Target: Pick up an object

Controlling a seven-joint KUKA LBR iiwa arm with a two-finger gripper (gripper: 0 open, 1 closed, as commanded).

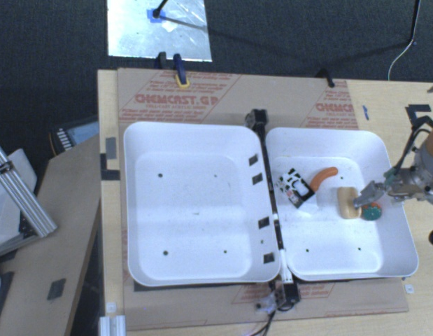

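Gripper (368, 200) hangs in the right bin (394, 257), right beside the tan block (347, 203) (fingers' spread: can't tell). Best to centre squarely over it before closing.

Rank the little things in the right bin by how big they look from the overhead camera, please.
1. Black-and-white patterned block
2. Orange curved piece and tan block: too alike to separate, and the tool partly covers the tan one
3. Teal round piece
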